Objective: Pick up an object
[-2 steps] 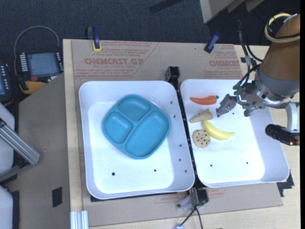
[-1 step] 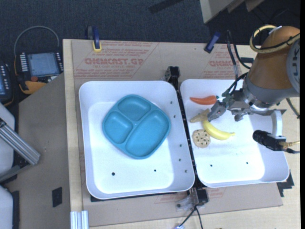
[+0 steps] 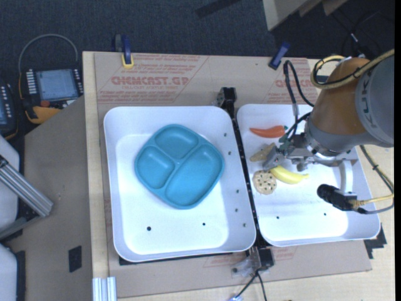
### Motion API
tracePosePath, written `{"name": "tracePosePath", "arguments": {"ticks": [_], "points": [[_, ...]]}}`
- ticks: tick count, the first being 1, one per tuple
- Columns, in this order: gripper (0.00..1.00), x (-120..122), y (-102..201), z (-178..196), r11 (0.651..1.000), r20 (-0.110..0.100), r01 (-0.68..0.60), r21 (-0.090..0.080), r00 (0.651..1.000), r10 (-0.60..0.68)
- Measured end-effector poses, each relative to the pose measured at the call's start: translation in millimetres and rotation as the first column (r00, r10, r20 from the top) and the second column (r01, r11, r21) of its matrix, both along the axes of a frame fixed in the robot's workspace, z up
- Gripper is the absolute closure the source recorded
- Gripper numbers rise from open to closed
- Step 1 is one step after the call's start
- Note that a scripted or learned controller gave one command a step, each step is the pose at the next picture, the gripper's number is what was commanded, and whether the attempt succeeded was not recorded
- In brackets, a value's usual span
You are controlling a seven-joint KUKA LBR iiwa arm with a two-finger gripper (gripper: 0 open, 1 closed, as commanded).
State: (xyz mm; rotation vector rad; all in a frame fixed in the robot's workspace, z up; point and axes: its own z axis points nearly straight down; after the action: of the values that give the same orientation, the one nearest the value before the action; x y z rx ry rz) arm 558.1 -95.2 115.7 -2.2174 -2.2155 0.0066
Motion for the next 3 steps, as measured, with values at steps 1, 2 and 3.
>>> {"name": "tracePosePath", "arguments": {"ticks": [1, 2, 3], "points": [[1.0, 2, 0, 14, 1.0, 0.009, 0.001, -0.002, 1.0, -0.001], [1.0, 6, -9, 62, 1.0, 0.015, 0.0, -0.004, 1.0, 0.0], [1.0, 1, -10, 124, 1.0, 0.015, -0.001, -0.004, 1.0, 0.002]]}}
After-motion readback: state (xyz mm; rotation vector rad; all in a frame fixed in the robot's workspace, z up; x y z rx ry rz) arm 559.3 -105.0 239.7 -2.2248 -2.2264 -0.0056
